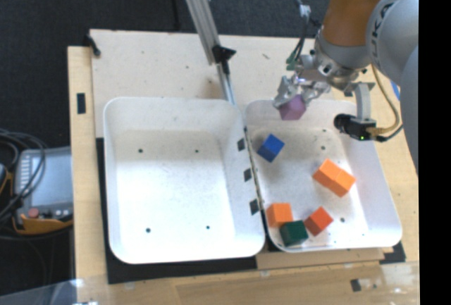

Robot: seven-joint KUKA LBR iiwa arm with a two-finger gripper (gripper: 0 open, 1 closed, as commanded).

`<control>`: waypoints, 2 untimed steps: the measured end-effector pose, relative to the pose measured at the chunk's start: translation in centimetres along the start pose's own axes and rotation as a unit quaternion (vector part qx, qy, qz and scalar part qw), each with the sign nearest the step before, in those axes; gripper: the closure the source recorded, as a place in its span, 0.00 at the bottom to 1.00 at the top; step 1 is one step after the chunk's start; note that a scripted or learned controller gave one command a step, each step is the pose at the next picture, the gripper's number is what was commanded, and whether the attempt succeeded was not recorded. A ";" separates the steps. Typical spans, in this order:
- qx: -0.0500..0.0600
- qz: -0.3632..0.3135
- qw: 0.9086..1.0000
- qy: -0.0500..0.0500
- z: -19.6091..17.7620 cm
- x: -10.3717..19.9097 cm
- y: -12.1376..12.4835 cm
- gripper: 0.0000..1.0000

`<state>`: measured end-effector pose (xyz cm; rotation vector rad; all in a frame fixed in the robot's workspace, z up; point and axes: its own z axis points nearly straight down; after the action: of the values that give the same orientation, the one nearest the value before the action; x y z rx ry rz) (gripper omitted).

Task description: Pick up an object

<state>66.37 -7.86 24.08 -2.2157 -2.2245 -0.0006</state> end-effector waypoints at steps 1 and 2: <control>0.000 -0.002 1.000 0.000 -0.8 6.0 -0.1 1.00; -0.001 0.000 1.000 -0.001 0.0 10.9 0.6 1.00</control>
<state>66.96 3.09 24.14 -2.2178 -2.2249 -0.0003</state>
